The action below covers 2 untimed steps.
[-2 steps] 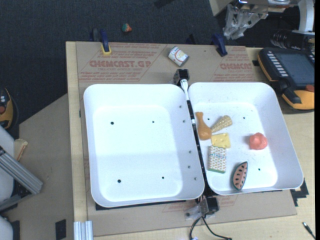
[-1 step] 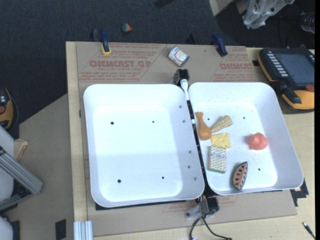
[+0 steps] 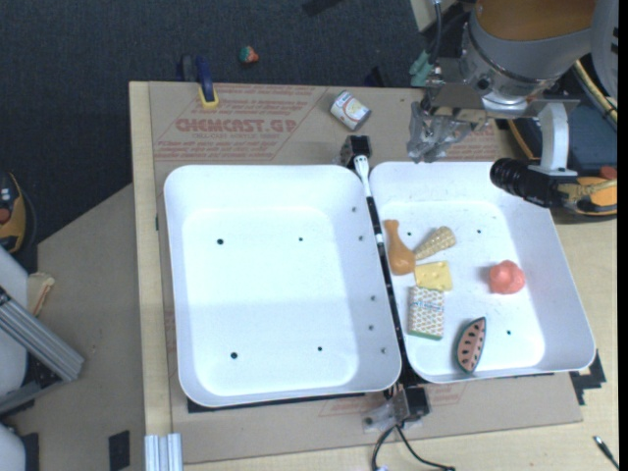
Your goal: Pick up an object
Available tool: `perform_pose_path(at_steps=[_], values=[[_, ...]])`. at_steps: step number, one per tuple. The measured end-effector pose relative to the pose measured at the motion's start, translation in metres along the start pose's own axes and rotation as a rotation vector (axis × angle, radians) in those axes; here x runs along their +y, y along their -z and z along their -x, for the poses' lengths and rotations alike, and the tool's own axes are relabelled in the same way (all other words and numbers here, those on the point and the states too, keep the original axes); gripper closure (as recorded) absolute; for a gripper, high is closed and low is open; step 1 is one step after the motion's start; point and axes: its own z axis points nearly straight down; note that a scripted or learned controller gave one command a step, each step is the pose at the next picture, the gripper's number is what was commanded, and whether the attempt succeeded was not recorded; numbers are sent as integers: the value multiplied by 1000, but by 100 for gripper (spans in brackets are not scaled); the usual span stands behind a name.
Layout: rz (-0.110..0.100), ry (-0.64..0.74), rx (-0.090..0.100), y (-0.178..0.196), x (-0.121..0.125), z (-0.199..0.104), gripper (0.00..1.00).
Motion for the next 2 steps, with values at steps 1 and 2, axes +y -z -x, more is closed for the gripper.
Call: perform_pose_path(at_steps=[1,2], values=[[31,-2,-1,116,5,7,100],[6,3,0,23,-22,-48,100]])
